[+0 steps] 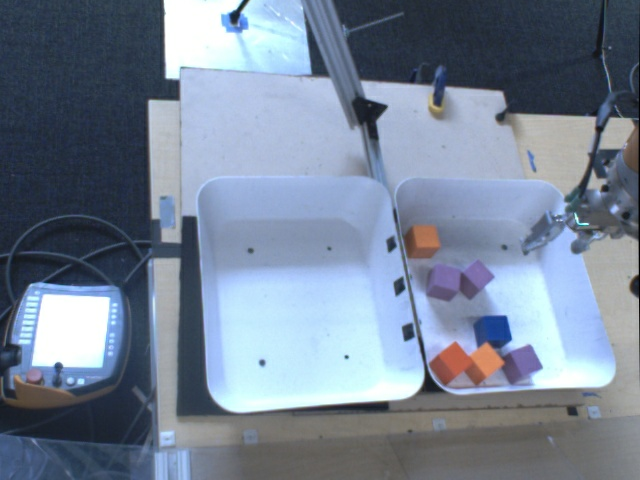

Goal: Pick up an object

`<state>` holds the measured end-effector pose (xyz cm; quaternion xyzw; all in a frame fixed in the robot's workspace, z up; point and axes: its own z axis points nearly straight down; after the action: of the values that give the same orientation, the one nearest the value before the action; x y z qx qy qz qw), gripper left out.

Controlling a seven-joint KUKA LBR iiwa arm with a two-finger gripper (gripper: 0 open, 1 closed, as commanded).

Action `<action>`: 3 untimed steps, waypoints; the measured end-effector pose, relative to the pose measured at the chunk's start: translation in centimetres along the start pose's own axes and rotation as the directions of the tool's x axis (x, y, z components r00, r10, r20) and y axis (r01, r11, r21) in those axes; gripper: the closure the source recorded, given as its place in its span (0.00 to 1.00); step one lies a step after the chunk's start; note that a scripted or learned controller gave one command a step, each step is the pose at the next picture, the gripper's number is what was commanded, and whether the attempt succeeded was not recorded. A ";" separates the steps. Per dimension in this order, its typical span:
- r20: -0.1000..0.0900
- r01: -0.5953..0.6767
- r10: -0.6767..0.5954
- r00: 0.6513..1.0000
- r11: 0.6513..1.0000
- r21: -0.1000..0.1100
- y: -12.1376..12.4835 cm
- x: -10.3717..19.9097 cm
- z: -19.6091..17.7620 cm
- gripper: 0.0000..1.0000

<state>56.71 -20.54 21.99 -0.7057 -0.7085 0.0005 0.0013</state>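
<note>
The right bin (pixel 570 298) holds several small cubes. An orange cube (pixel 423 240) lies near its left wall. Two purple cubes (pixel 443 282) (pixel 477 277) sit side by side in the middle. A blue cube (pixel 492 330) lies nearer the front. Two orange cubes (pixel 452 362) (pixel 487 362) and a purple cube (pixel 522 363) cluster at the front wall. My gripper (pixel 543 235) hangs over the bin's right rear part, well to the right of the cubes and apart from them. It is small and slanted in the view.
The left bin (pixel 230 268) stands beside the right one, sharing a middle wall. A slanted metal pole (pixel 335 48) crosses the rear board. A yellow and blue clamp (pixel 437 96) sits at the back. A teach pendant (pixel 65 343) with its cable lies left of the bench.
</note>
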 end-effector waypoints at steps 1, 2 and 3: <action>0.001 0.001 -0.001 1.000 1.000 -0.004 0.1 0.0 -0.2 0.00; 0.001 -0.001 0.001 1.000 1.000 0.000 -0.3 0.5 4.1 0.00; 0.000 -0.002 0.002 1.000 1.000 0.000 -0.9 0.5 8.5 0.00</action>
<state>55.80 -20.02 13.54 -0.7065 -0.7077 0.0007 0.0014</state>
